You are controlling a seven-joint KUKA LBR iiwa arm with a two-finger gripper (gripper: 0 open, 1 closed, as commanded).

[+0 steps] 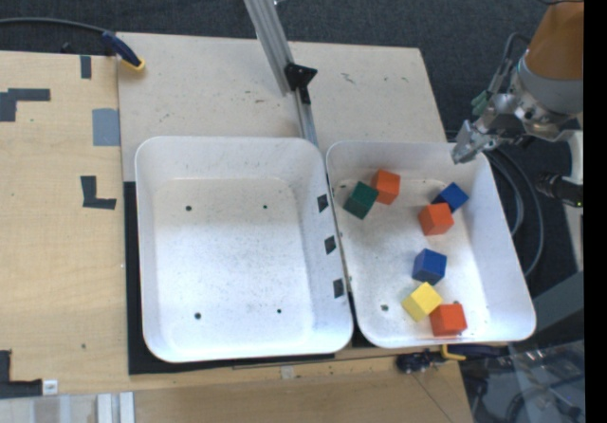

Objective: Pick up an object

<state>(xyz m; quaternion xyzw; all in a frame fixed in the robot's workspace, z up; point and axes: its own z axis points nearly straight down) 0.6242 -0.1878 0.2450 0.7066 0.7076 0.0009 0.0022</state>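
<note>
Seven blocks (435, 218) sit untouched in the right bin (503, 250) while the claw (467, 148), whose grip I cannot tell, hovers at its upper-right rim, nothing picked.

bins (152, 222): glossy white plastic, speckled | bench (57, 250): matt pale wood | rail (261, 9): brushed metal

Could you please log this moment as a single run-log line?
arm: at right bin's far right rim | gripper: holding nothing seen | right bin: seven blocks | task: not yet done
</note>
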